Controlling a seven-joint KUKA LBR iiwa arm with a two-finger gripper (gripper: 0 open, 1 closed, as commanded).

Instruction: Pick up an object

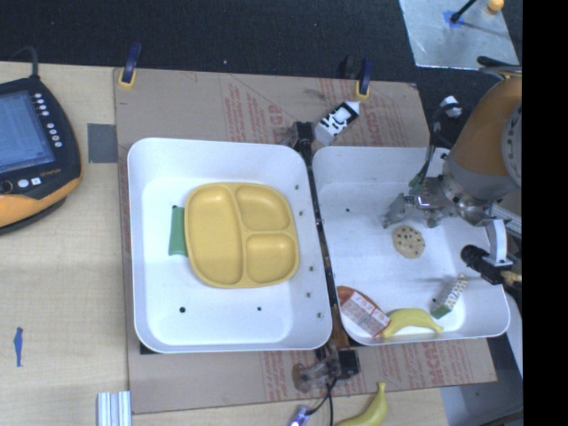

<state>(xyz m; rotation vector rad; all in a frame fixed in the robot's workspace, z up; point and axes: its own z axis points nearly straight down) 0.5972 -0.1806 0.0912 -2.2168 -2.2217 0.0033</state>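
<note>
Robot arm, grey with an orange band, reaches in from the right over the right bin [355, 171]. Its gripper [406, 209] hangs low above the far part of that bin, just beyond a round speckled cookie [409, 241]; whether it is spread or pressed together cannot be told, and nothing is seen caught in it. Nearer in the same bin lie a yellow banana [413, 323], a red and white packet [361, 310] and a small green-tipped stick [451, 295]. The left bin [151, 238] holds a yellow divided plate [241, 233] over something green. By this view, nothing is lifted yet; the grasp and the lift both remain.
</note>
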